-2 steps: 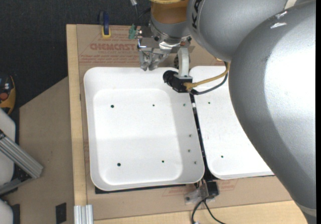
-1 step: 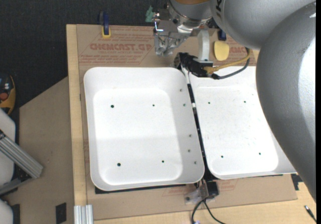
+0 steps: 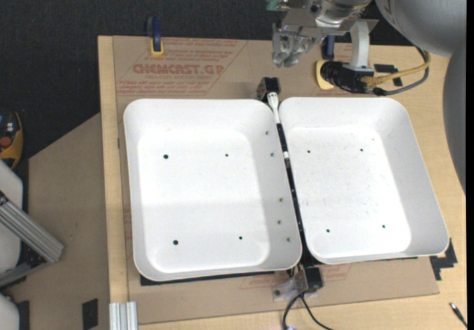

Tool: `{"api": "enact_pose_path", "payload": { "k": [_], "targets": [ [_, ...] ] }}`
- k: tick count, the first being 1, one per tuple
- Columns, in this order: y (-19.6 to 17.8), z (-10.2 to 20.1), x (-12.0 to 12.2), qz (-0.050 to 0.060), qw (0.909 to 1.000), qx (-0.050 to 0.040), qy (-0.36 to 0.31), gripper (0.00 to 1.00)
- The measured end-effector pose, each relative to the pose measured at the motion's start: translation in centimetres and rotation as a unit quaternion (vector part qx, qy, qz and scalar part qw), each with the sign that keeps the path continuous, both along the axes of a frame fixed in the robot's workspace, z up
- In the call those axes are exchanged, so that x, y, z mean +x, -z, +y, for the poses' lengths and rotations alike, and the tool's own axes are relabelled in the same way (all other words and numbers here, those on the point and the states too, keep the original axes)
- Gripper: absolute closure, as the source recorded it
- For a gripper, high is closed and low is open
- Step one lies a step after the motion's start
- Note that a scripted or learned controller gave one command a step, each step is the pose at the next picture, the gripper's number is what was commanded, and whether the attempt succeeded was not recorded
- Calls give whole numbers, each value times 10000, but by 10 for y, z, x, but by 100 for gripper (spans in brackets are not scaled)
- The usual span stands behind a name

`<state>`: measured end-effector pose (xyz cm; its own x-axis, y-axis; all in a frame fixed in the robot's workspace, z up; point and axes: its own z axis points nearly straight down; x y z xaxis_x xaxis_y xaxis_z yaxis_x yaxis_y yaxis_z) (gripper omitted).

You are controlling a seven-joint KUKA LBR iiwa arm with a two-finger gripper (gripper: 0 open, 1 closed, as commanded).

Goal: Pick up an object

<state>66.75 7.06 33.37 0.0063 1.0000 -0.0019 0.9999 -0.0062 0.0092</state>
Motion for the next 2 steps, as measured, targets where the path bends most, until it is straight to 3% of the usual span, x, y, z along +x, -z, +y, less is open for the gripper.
{"api": "enact_pose_path", "payload": {
  "k": [1,2],
  "targets": [
    [70,101,-3,85,9999,19,-74,100],
    [10,62,0,4,10000,12,-16,100]
  ]
}}
